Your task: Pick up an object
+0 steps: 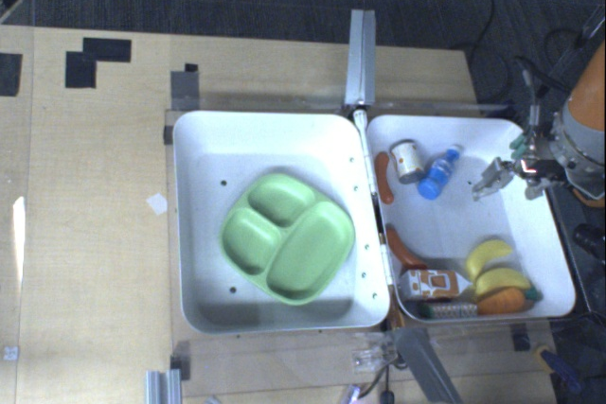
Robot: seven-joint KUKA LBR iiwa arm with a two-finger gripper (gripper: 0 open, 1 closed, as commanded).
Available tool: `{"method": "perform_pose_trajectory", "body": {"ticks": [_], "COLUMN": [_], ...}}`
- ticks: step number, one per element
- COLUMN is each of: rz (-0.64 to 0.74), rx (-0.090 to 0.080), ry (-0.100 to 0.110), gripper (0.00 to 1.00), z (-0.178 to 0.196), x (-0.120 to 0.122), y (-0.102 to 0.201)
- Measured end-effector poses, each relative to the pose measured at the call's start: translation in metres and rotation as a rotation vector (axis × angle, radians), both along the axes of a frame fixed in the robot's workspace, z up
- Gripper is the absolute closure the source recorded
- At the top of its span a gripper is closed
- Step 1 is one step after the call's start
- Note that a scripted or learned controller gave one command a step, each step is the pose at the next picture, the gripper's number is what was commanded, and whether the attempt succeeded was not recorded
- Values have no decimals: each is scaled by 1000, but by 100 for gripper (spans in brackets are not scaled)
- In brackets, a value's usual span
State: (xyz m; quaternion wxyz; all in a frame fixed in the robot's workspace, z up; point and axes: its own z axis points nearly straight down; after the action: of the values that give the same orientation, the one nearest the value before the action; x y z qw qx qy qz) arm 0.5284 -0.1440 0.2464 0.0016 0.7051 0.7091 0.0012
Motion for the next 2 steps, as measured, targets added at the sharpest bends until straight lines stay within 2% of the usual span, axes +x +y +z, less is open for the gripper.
{"method": "perform_pose_trajectory", "body": {"ticks": [1,2], "rz": [227,227], "rx": [-1,-3], "ry": [0,-7], "gripper": [0,100], "z": [-54,-43], "x": [-40,-38], "y": [3,3]}}
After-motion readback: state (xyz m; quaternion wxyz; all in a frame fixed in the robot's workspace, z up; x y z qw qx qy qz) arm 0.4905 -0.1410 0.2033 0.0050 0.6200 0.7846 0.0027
